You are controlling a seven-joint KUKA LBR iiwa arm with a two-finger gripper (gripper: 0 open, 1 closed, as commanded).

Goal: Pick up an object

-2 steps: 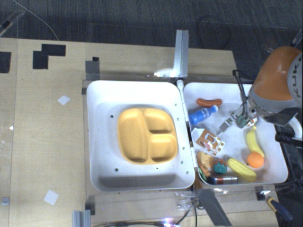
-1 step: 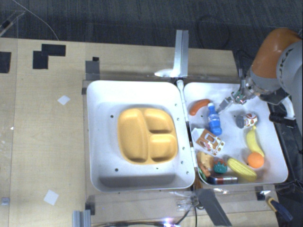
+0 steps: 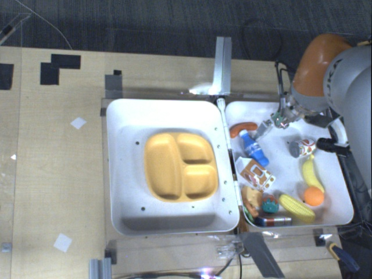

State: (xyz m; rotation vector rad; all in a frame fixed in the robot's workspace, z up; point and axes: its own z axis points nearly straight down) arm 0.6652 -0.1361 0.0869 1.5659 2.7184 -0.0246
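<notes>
My gripper point(image 3: 273, 122) hangs low over the back left part of the right bin point(image 3: 343, 214), reaching in from the right under the grey arm with its orange band point(image 3: 317, 63). Just left of it lies a red-orange sausage point(image 3: 243, 128), and a blue bottle point(image 3: 254, 149) lies below that. A small grey and white object point(image 3: 302, 148) sits to the gripper's lower right. Nothing shows in the gripper's grasp.
The right bin also holds a banana point(image 3: 311, 173), an orange point(image 3: 314, 197), a yellow corn cob point(image 3: 296, 207), a patterned packet point(image 3: 257, 176), a teal toy point(image 3: 269, 204) and a marker point(image 3: 273, 220). A yellow compartment tray point(image 3: 179, 166) lies in the left bin point(image 3: 125, 173).
</notes>
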